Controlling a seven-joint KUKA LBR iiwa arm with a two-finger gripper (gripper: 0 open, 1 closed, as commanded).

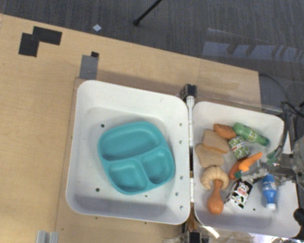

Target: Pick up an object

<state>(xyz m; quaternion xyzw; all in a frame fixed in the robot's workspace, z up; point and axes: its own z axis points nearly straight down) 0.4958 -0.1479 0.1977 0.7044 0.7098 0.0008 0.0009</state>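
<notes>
Bins [80,135] number two: one teal tray [136,157], one blue bottle [269,191]; gripper [266,166] state unclear.

Pincer [264,168] over rt bin [245,117] w/ toys; teal tray [134,156] in left bin [89,136].

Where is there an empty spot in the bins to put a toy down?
The left bin has bare white floor all around the teal tray, widest along its near and left walls. The tray's three compartments are bare too. The right bin is crowded: bread, croissant, carrot, green bottle and blue bottle pack it, with bare floor along the near wall.
</notes>
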